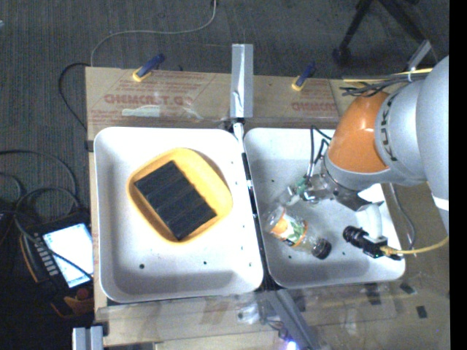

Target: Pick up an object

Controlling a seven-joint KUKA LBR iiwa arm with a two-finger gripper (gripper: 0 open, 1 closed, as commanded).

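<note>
- Two shallow white bins on the bench: one carries the yellow plastic dish, the other sits just past the dish on the view's right.
- One yellow dish, and one black ridged rectangular block lying flat inside it, filling most of it.
- One crinkled clear plastic packet with orange and green inside, across the bin wall from the dish on its right, level with the dish's lower edge. That looks the likeliest pick.
- One small dark round cap-like piece, further right of the dish than the packet and a touch lower, close beside the packet. Too small to name surely.
- One gripper, right of the dish, low in that second bin, just above and beside the packet. How wide it stands I cannot tell, and nothing shows as held.
- Risk one: the packet is slick and crumpled, so a squeeze could catch loose film alone and let it slide out on the lift.
- Risk two: the gripper sits off the packet's upper corner; closing there may only nudge it toward the bin wall nearest the dish.
- Risk three: the dark piece is so close that a sweep could knock it rolling.
</note>
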